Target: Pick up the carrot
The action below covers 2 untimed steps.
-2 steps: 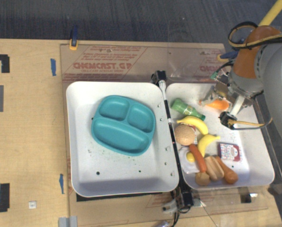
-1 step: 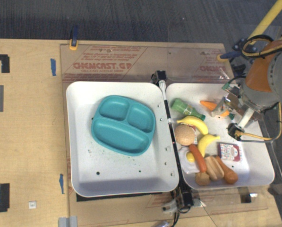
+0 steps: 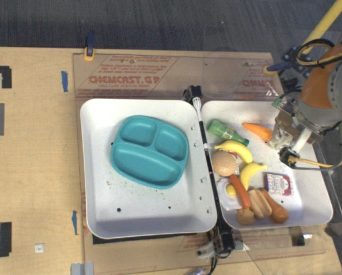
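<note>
Orange carrot (image 3: 258, 130), lying flat, right bin's far side

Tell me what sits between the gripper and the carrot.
Nothing: in the camera view the gripper sits right beside the carrot's thick end, bare white bin floor around.

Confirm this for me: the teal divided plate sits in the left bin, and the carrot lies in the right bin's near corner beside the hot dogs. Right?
Not quite. The teal divided plate does sit in the left bin, but the carrot lies near the right bin's far edge, beside the gripper, well away from the hot dogs at the near edge. The camera view shows it.
</note>
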{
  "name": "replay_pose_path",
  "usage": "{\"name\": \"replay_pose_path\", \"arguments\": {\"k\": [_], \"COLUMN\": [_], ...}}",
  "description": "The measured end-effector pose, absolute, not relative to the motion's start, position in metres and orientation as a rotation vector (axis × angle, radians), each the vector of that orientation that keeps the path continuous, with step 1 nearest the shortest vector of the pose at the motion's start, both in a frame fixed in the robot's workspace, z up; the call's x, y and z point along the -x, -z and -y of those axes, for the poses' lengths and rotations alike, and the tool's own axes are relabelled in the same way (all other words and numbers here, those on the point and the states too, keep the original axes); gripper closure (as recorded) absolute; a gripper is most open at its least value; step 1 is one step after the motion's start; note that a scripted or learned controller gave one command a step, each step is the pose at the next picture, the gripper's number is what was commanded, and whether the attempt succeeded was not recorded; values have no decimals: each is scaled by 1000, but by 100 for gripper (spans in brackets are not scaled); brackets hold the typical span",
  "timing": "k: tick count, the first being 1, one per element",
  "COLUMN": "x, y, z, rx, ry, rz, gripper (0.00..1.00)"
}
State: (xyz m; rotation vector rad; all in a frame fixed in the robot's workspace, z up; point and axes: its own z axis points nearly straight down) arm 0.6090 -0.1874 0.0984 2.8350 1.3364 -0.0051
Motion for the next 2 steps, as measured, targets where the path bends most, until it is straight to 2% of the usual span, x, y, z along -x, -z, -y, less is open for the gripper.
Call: {"name": "replay_pose_path", "arguments": {"k": [1,2], "x": [-609,-624], "y": [-98,-87], "z": [187,163], "rx": [-2836,-3032], "ry": [7,18], "rz": [-1336,-831], "gripper": [0,0]}}
